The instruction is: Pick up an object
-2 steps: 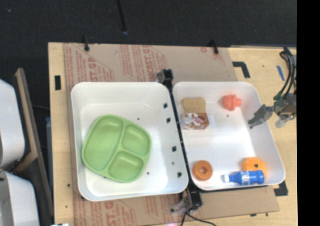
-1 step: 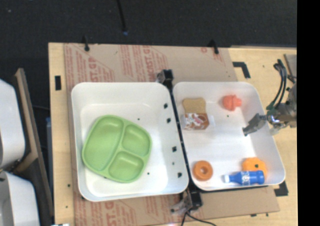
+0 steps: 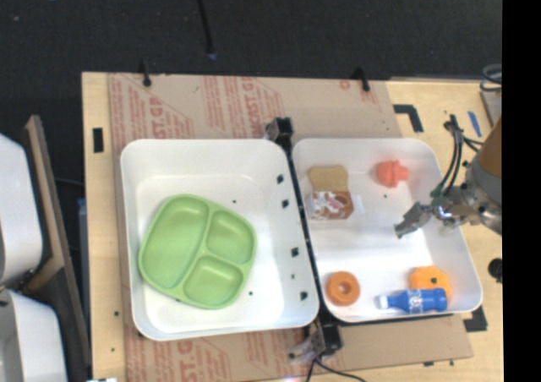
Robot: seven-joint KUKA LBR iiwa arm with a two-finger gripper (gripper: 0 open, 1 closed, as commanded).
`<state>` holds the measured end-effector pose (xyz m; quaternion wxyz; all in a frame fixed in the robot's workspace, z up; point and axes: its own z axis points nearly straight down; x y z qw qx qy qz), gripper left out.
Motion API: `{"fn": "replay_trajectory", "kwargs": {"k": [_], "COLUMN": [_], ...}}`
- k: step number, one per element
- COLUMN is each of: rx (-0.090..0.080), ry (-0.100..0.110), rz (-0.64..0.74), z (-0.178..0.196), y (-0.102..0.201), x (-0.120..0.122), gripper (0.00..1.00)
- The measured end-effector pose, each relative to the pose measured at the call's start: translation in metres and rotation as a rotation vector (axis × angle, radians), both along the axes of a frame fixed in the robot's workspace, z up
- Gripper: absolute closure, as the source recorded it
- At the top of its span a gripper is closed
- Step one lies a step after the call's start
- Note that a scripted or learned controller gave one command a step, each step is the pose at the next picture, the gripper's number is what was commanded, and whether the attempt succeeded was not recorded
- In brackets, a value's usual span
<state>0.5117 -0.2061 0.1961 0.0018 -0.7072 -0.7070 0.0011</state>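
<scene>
The right bin (image 3: 372, 150) holds a tan and red toast-like piece (image 3: 329, 193), a salmon-pink lump (image 3: 391, 172), an orange ring (image 3: 342, 287), a blue bottle (image 3: 413, 302) lying on its side and an orange round piece (image 3: 429, 278) just behind it. My gripper (image 3: 412, 221) hangs over the right side of this bin, pointing left, between the pink lump and the orange round piece. Nothing shows between its fingers. It touches none of the objects.
The left bin (image 3: 135, 169) holds a green divided plate (image 3: 198, 251). A black divider with clips runs between the bins (image 3: 297, 220). The arm's wrist and cables (image 3: 465, 194) come in over the right bin's right rim.
</scene>
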Motion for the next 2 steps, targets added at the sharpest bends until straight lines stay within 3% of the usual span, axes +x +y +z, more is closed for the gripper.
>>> {"fn": "replay_trajectory", "kwargs": {"k": [1, 2], "rx": [0.0, -0.002], "ry": [0.0, -0.006], "rz": [-0.001, -0.001], "z": [-0.059, -0.046], "y": [-0.008, -0.008], "x": [-0.003, -0.001], "gripper": [0.0, 1.0]}}
